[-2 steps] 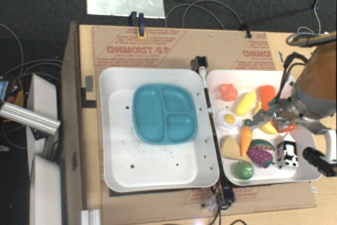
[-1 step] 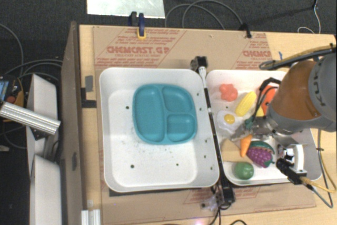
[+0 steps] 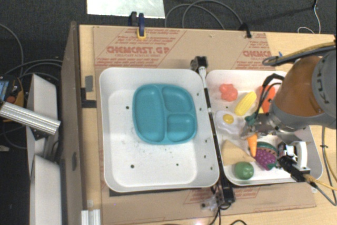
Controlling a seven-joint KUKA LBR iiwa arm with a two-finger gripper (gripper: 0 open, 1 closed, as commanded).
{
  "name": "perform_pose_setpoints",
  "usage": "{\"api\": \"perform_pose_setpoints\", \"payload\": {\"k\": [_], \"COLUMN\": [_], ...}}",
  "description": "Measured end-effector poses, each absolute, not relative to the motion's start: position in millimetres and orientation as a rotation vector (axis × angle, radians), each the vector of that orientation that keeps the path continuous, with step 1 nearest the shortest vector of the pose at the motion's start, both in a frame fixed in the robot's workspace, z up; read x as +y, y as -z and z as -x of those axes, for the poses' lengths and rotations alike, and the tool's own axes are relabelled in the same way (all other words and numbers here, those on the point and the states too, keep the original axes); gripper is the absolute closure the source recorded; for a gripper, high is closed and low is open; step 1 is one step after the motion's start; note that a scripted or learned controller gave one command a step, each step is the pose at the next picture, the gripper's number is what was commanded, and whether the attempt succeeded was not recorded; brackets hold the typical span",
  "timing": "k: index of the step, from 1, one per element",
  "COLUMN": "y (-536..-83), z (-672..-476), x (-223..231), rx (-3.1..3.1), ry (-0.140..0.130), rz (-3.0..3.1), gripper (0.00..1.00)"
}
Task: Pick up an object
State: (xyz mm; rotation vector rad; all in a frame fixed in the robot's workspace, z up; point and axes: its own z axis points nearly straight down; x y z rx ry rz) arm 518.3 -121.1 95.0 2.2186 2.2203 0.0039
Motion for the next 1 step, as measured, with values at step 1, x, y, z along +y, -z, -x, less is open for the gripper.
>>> {"api": "perform_pose_setpoints", "payload": {"k": [1], "y": [-190.6], "z": [-579.4], "x": [-46.4], "rx": [2.23], "ry": [-0.017], "rz": [-2.2], "gripper": [1.0]}}
